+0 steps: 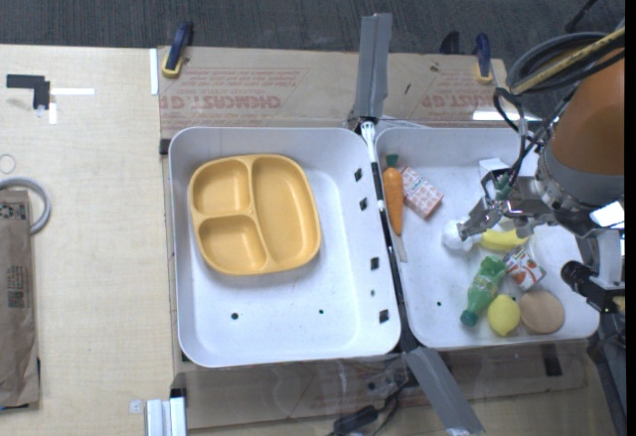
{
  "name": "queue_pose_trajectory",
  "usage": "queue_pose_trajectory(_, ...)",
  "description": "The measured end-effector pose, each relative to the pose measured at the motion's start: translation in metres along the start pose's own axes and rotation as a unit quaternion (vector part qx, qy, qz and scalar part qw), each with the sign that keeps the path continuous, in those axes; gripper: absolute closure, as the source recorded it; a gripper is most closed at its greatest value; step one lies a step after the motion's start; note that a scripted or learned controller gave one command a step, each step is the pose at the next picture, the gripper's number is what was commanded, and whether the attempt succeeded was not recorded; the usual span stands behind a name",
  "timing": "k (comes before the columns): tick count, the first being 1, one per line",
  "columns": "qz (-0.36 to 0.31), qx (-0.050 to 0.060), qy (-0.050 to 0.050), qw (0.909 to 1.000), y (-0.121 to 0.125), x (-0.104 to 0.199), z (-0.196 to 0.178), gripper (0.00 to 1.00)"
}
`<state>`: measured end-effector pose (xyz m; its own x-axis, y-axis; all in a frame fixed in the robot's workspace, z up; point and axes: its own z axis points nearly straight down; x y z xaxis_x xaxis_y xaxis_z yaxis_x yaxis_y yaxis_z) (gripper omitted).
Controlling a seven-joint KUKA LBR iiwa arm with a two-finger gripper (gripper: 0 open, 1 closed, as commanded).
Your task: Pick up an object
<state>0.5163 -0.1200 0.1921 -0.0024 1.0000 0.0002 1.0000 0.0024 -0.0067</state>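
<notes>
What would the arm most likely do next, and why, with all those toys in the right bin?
Probably lower the tool a little and close on the banana. It hangs just above and left of that yellow piece in the right bin, and I see nothing between its fingers. The green bottle and lemon lie farther off, so the banana looks the nearest target.

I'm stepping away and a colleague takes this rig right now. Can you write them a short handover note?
Gripper: low in the right bin, by the banana; I cannot tell whether it grips anything.
Right bin: carrot at the left wall, small red-and-white box beside it, green bottle, lemon, brown potato-like item, small red-and-white packet.
Left bin: yellow divided plate.
Done: nothing visibly lifted.
Left: grasp one object and raise it.
</notes>
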Motion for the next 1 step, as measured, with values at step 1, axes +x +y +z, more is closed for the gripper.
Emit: queue_pose_trajectory(1, -0.017, -0.001, -0.001, 0.9998, 0.0149, 0.0049, -0.0778, 0.0)
